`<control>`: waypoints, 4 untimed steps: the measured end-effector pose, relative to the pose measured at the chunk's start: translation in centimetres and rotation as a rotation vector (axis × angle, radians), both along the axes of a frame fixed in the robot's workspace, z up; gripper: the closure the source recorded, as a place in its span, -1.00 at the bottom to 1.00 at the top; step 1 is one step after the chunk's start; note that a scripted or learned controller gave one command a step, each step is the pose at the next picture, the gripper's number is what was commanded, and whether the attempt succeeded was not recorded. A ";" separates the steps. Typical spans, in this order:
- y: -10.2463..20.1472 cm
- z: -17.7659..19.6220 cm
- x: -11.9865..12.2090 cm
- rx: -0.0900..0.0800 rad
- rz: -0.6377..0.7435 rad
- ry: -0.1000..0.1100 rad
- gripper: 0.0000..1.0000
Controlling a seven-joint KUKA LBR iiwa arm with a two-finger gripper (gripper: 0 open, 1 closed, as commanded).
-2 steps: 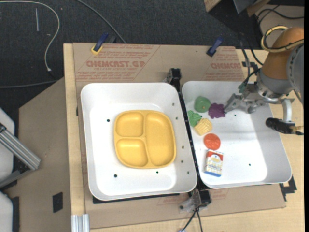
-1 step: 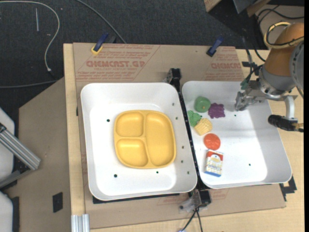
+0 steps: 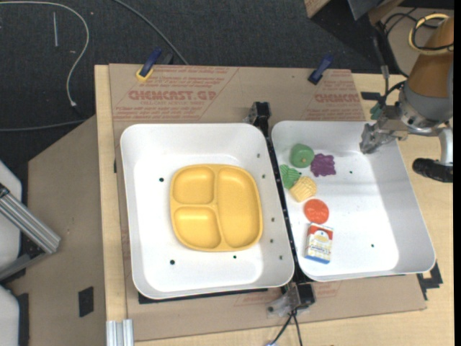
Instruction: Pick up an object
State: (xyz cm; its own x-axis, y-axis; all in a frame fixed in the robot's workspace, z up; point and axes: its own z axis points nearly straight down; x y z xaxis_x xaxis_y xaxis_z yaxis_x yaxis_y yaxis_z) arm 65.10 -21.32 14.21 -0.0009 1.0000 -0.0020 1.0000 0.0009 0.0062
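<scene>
Bins side by side on a cardboard-topped bench [image 3: 216, 92]. Left bin [image 3: 144, 150] holds a yellow divided plate [image 3: 216, 207] with three compartments, lying flat near the middle.

Right bin [image 3: 403, 229] holds a cluster of small items along its left side, nearest to farthest: a small red-and-white carton [image 3: 320, 243] at the front, a red round piece [image 3: 316, 211] just behind it, a pale yellow ribbed piece [image 3: 304, 188], a green leafy piece [image 3: 289, 175] just beside the bin's left wall, then a purple grape-like bunch [image 3: 323, 165] and a green round piece [image 3: 302, 154] farthest back.

Gripper [image 3: 371, 141] sits at the right bin's far right corner, near the rim — well apart from the item cluster, nothing visible between its fingers. Finger gap too small and blurred to read; cannot tell how far open. Orange band and grey arm [image 3: 430, 85] rise behind it at the right.
</scene>
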 end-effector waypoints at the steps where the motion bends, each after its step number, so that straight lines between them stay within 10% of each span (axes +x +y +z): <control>1: -0.4 6.6 0.3 -0.001 0.000 -0.003 1.00; 2: -0.2 11.3 -0.2 0.000 0.000 -0.001 1.00; 4: 9.3 9.1 -2.0 0.005 0.004 0.010 1.00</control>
